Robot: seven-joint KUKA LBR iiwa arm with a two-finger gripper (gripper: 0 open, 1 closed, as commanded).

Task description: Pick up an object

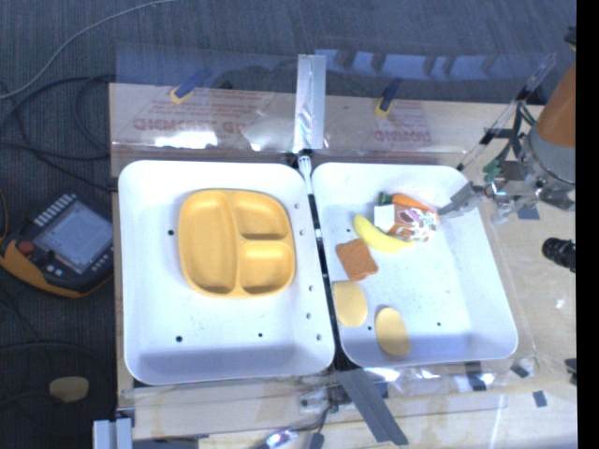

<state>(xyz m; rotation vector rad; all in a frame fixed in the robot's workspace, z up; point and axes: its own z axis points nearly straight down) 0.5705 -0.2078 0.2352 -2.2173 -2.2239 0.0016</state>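
Note:
The right bin [468, 335] holds several food items. A yellow banana [376, 235] lies beside a white and red packet [413, 223], with an orange carrot [406, 201] just behind them. A brown biscuit-like piece [357, 258] sits in front of the banana. Two pale yellow ovals [350, 304] [392, 331] lie near the bin's front. My gripper [496, 195] hangs over the bin's right rim, a little to the right of the packet and carrot, with nothing visibly in it.
The left bin [150, 325] bears a yellow divided tray [236, 241]. A metal rail [309, 101] stands behind the seam between the bins. A handheld pendant [56, 246] lies on the floor at the left. Cables and fittings crowd the bench's right side.

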